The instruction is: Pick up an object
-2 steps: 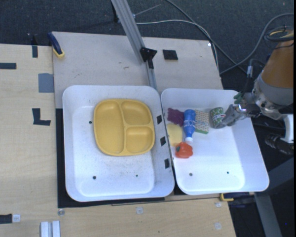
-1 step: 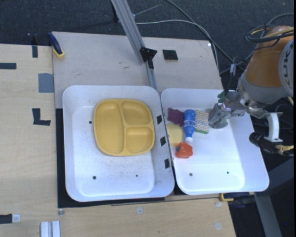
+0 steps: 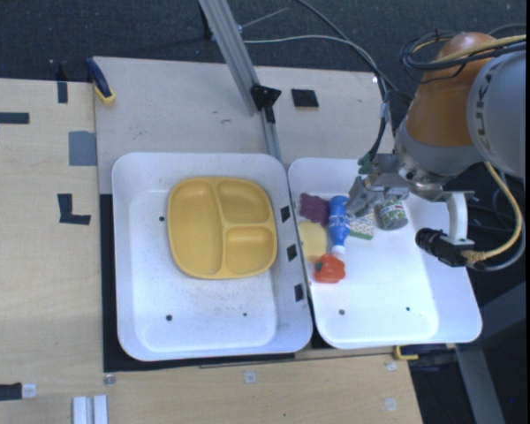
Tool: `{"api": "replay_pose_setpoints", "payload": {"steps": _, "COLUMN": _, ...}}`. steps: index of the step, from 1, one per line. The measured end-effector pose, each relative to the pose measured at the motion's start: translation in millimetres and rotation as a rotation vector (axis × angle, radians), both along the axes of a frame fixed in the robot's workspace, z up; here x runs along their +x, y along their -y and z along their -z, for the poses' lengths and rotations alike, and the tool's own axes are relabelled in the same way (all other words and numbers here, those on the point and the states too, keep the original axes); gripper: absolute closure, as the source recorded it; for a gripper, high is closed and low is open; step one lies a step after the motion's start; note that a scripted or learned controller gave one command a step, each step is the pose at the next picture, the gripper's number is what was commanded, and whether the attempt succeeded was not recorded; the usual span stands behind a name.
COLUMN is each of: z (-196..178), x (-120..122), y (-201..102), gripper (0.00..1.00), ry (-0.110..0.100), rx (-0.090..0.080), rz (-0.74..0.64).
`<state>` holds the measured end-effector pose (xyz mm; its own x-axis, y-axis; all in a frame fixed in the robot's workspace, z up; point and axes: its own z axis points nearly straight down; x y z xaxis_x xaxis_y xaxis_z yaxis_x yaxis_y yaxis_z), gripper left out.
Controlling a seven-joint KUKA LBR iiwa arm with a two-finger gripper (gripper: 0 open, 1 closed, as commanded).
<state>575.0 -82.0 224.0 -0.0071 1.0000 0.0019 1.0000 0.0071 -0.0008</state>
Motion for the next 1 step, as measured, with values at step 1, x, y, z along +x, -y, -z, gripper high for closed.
{"api": "replay_pose_setpoints", "payload": {"steps": 1, "z": 10.4, "x": 13.5, "y": -57.0, "gripper": 1.00, "ry": -0.001, "rx": -0.001, "rz": 0.000}}
